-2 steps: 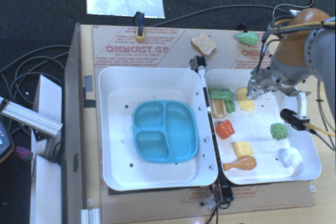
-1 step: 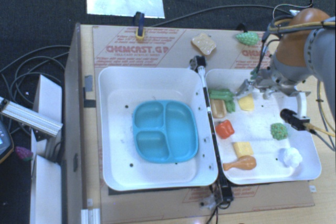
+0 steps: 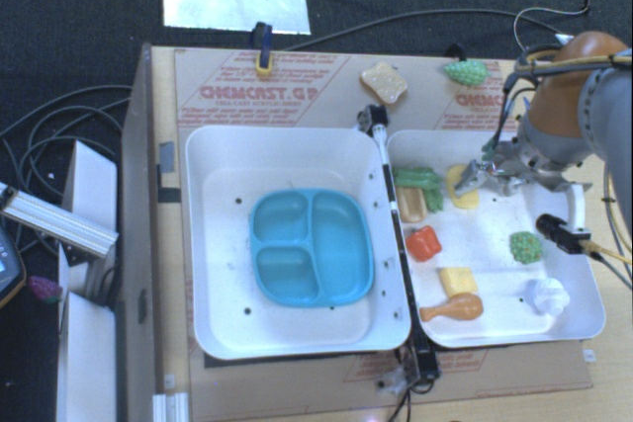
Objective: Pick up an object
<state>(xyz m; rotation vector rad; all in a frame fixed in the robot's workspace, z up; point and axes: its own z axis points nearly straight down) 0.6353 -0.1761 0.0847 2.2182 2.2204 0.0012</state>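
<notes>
reached in from the right with the grey arm (image 3: 603, 114), orange band (image 3: 574, 99) above the wrist. found the gripper (image 3: 473, 179) low in the far part of the right bin (image 3: 593, 311), right at a yellow piece (image 3: 463, 197) that lay on the bin floor. could not tell whether the gripper was spread or pressed together, nor whether it touched the yellow piece or merely hung over it; saw nothing lifted off the floor.

noted, just left of the yellow piece, a green leafy piece (image 3: 417, 179) and below it a tan bun-like piece (image 3: 410, 205), both close to the wall shared with the left bin (image 3: 213, 212). nearer the camera, counted a red pepper (image 3: 423, 243), a pale yellow block (image 3: 457, 281) and a brown drumstick (image 3: 453, 309), the last two almost touching. toward the right side, spotted a green broccoli piece (image 3: 526, 247) and a white crumpled piece (image 3: 546, 294), both well apart from the gripper.

in the left bin, saw a blue divided plate (image 3: 312, 247) lying flat near the middle.

beyond the bins, on the cardboard sheet (image 3: 247, 94), picked out a bread slice (image 3: 384, 82) and a green knobbly piece (image 3: 466, 71), apart from each other, plus a yellow clamp (image 3: 263, 49) at the far edge.
</notes>
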